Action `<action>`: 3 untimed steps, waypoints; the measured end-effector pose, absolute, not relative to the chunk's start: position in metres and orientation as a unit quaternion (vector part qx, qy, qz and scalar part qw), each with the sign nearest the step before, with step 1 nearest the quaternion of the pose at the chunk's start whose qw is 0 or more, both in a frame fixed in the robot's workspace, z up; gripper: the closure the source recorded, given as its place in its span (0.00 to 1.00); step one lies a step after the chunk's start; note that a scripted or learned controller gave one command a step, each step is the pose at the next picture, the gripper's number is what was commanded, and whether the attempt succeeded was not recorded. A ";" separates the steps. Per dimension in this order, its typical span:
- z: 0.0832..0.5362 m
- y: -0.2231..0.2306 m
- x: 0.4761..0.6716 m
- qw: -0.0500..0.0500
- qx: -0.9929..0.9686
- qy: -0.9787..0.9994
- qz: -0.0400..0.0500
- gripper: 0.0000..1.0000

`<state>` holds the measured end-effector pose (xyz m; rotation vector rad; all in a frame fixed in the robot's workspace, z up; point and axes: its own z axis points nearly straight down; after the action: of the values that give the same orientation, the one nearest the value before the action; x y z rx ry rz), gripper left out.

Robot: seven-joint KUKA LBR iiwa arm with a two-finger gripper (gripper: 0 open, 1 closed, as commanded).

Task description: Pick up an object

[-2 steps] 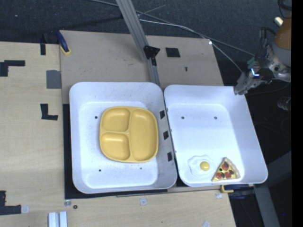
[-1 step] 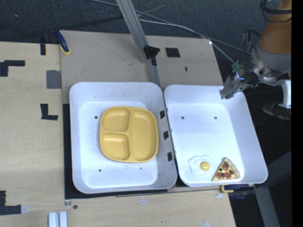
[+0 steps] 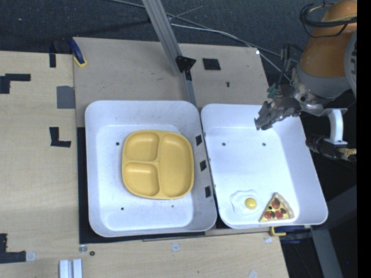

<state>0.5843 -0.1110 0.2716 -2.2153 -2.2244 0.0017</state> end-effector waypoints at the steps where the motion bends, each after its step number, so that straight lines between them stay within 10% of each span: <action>1: 0.253 -0.065 0.572 0.001 -0.706 -0.708 0.001 1.00; 3: 0.224 0.042 0.536 0.002 -0.705 -0.709 0.001 1.00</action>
<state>0.5363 0.0416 0.2237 -2.2118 -2.2257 0.0041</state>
